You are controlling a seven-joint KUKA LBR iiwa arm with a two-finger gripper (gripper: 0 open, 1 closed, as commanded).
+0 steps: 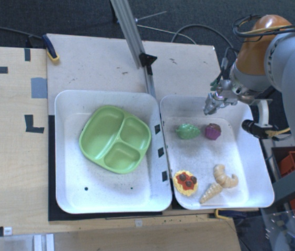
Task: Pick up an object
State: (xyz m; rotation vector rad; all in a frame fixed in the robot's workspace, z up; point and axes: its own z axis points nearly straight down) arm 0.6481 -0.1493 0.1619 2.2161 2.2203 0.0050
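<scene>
Camera view: pale bench (95,69); two white bins (69,140); dark floor (43,4).

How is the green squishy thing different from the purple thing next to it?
The green toy is leafy green; the purple toy is dark reddish purple. The green toy looks wider and flatter, the purple toy rounder and more compact. The green toy lies nearer the bin's divider side, the purple toy closer below the gripper. Both rest apart in the right bin.
</scene>
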